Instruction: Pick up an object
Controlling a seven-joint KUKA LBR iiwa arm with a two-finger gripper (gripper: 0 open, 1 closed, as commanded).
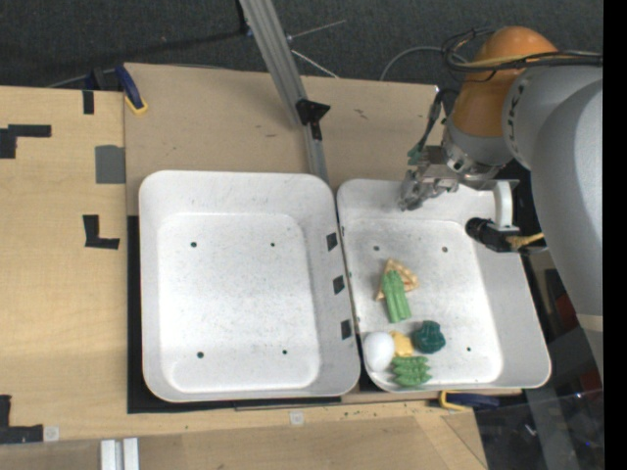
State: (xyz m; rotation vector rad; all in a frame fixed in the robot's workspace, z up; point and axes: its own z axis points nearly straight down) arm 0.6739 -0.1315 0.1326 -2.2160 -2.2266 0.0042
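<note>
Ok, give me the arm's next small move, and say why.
Probably bring the gripper toward the view's bottom, to above the green stick. It sits at the right bin's far edge, and the toys lie nearer the front.

1. I see both bins, left bin (235, 282) and right bin (490, 292), white with dark speckles.
2. The long toy (396, 297) is green over tan.
3. The ball (378, 347) is white.
4. The lump (428, 338) is dark teal.
5. The arm (549, 96) is grey, banded orange.
</note>
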